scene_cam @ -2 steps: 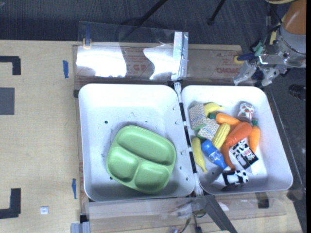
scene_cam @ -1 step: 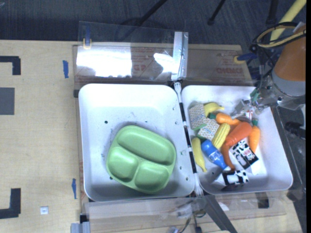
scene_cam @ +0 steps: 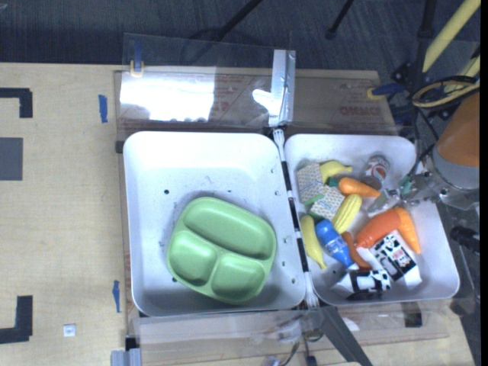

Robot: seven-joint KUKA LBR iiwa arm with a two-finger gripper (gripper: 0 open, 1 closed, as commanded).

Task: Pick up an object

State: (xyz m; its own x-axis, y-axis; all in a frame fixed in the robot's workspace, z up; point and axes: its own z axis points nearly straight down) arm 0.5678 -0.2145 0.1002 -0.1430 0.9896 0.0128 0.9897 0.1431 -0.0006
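Note:
The right bin point(scene_cam: 446, 280) holds a pile of toys. Among them are a large orange carrot point(scene_cam: 387, 229), a small carrot point(scene_cam: 358, 187), a corn cob point(scene_cam: 348, 212), two bananas point(scene_cam: 333, 170) point(scene_cam: 311, 241), a blue bottle point(scene_cam: 333, 242), a black-and-white box point(scene_cam: 395, 256) and a cow figure point(scene_cam: 366, 280). My gripper point(scene_cam: 408, 191) reaches in from the right edge and hangs low over the bin's right side. It is just above the large carrot's upper end and beside the small carrot. Nothing shows as held.
A green divided plate point(scene_cam: 221, 248) lies in the left bin point(scene_cam: 152, 166). A patterned cloth piece point(scene_cam: 319, 191) and a small can point(scene_cam: 376, 165) sit near the right bin's back. A clear panel point(scene_cam: 198, 90) stands behind the bins. Cables hang at the upper right.

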